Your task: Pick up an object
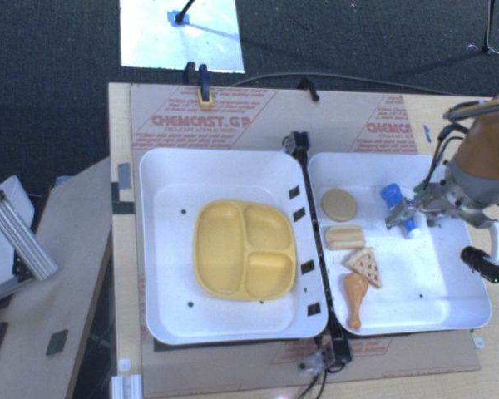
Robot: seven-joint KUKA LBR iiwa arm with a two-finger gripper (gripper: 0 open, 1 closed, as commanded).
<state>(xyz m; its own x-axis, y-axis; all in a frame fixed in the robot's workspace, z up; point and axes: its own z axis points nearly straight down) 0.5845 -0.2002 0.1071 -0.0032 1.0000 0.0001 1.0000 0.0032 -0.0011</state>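
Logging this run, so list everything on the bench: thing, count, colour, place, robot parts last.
bins: two, white, side by side on the bench
divided plate: one, yellow, centre of the left bin
round cookie: one, tan, upper left of the right bin
bread roll: one, pale tan, below the cookie
pizza slice: one, orange-tan, below the roll
drumstick: one, orange, lower left of the right bin
blue object: one, blue, right bin, beside the hand
arm: one, grey with orange band, right edge
hand: one, grey, low over the right bin

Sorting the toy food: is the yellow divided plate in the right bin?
No, the yellow divided plastic plate lies in the left white bin.
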